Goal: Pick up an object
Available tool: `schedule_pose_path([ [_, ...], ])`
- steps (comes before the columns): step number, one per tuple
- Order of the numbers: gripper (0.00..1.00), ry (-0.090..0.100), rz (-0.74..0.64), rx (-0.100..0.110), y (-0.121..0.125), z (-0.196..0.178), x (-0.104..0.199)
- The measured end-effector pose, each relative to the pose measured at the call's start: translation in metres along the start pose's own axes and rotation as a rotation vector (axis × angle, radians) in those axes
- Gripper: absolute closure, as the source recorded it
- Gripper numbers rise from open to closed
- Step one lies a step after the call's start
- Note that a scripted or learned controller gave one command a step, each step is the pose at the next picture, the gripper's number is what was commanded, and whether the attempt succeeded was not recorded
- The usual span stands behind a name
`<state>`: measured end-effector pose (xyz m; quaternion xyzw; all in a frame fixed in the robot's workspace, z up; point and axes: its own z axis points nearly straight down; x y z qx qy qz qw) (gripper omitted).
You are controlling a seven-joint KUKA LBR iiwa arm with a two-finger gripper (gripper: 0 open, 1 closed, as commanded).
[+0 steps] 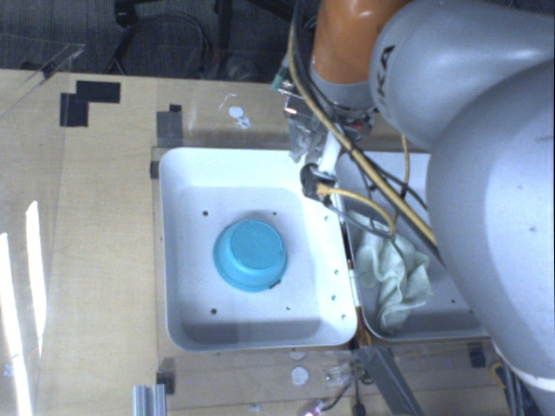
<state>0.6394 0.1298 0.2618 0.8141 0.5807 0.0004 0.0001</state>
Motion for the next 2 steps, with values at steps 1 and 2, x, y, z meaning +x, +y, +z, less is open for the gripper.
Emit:
schedule_pose_path([
  [1, 1.00, -0.001, 0.123, 0.002, -0.012, 0.105, -0.009],
  [2, 1.00, 0.002, 0.009, -0.021, -0.058, 0.133, 0.053],
])
